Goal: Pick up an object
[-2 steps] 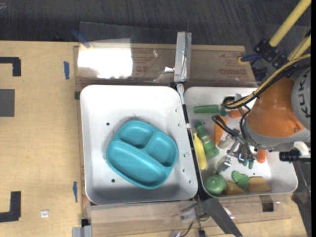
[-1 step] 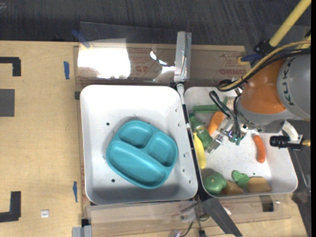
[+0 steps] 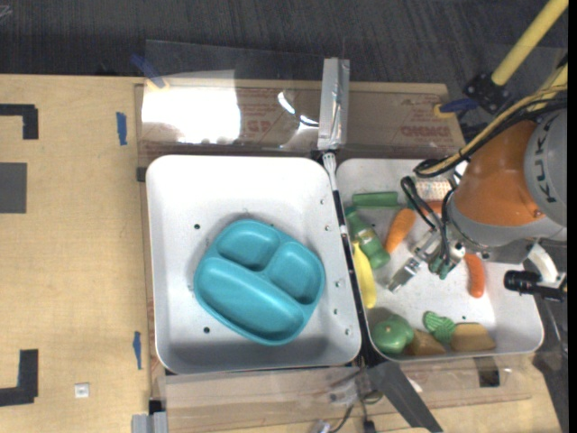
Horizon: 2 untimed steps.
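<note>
At the near edge of the right-hand shallow white bin [image 3: 527, 332] lies a row of small toy foods: a round green plastic vegetable with a darker stalk [image 3: 393, 334], a small green ridged piece [image 3: 438, 323] just beside it, and a tan, bread-coloured block [image 3: 471, 337] touching that piece on its right. A little farther in, a short orange-red carrot-like stick [image 3: 475, 276] lies near the right side of the bin floor, and a long yellow banana-shaped piece [image 3: 363, 276] runs along the left wall. Above the yellow piece sits a small green and yellow lumpy toy [image 3: 370, 244], then an orange carrot-shaped piece [image 3: 398, 227] lying at a slant, and at the far end a flat green strip [image 3: 375, 200].

The gripper [image 3: 416, 263] hangs over the middle of this bin, with the grey and orange arm [image 3: 505, 192] above it to the right. Whether its fingers are spread or pressed together I cannot tell, and no object shows between them. The orange carrot-shaped piece is just beside it on the far left; the orange-red stick is near on its right; the round green vegetable lies nearer the camera, apart from it.

The left-hand white bin [image 3: 171, 197] holds a teal plastic tray with three compartments [image 3: 260, 280].
</note>
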Each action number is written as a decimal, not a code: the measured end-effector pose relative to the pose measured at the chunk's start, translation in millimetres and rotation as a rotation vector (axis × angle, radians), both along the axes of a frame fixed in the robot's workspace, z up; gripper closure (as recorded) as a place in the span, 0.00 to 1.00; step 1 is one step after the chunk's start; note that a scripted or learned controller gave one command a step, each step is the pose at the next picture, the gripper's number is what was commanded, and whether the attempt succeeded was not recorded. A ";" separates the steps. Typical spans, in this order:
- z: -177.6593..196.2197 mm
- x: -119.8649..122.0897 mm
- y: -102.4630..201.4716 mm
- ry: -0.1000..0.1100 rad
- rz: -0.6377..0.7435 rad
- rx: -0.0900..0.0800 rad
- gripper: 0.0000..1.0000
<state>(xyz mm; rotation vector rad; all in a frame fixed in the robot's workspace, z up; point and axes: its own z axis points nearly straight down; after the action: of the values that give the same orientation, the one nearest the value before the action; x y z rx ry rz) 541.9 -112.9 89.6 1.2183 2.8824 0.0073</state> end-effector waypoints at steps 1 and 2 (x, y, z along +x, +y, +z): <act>0.4 -2.6 9.4 -0.001 0.169 -0.007 0.00; 0.5 -53.5 2.9 -0.004 0.261 -0.006 0.00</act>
<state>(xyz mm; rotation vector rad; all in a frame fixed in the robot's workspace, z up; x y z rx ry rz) 488.4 -110.1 90.2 0.8311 3.0113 0.0029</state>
